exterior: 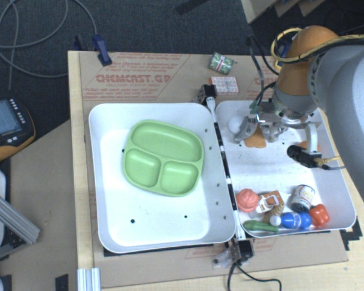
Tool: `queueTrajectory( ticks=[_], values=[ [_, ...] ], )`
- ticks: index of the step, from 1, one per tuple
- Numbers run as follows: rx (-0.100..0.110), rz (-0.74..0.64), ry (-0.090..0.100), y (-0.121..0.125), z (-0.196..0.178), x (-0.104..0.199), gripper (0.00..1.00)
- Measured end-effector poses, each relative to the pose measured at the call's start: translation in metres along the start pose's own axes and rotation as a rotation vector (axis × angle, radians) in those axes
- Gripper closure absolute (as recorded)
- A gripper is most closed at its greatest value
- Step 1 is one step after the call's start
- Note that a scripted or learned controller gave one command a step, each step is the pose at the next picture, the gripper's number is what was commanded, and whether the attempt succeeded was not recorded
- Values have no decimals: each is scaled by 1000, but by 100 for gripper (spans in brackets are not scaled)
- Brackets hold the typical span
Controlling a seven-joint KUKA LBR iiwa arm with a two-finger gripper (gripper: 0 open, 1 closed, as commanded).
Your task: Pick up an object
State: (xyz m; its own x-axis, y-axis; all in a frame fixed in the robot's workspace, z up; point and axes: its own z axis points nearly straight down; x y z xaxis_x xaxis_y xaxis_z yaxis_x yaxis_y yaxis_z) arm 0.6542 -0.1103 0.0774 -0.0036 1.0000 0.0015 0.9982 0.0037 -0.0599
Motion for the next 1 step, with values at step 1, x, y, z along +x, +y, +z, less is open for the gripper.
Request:
queueTrajectory(
  ticks=[1],
  values=[
    [-2, 0, 1, 0, -11, 1, 100]
  ],
)
